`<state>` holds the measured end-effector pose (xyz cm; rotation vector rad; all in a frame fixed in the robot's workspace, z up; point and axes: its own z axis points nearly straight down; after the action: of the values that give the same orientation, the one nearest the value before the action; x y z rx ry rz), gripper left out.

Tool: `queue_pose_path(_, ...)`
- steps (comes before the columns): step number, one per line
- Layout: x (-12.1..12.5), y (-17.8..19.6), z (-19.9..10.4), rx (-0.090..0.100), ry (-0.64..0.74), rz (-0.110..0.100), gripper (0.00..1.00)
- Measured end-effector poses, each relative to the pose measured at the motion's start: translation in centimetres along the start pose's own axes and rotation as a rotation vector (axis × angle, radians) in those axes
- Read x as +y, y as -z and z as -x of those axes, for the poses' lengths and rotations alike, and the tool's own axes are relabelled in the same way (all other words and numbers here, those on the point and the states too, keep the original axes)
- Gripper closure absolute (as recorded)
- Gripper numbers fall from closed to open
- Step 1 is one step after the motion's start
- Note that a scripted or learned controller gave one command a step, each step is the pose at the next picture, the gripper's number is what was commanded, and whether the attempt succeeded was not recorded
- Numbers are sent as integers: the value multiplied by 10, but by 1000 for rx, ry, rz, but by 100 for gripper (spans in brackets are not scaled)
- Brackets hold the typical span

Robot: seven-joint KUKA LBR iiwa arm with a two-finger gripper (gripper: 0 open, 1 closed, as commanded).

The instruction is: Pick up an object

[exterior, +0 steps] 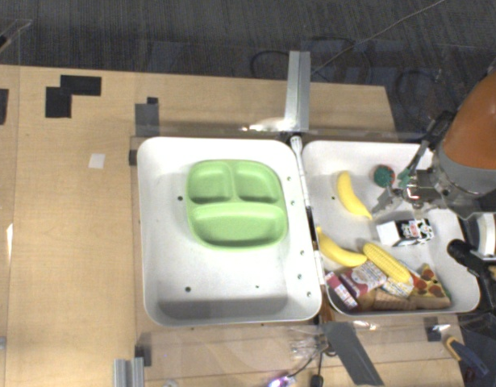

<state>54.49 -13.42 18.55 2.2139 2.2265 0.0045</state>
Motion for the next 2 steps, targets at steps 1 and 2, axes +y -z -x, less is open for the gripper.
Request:
queue_pose_path(1, 24, -95, -20, -4, 334, 12, 0)
queue_pose_path(2, 26, -83, -22, -1, 334, 18, 100)
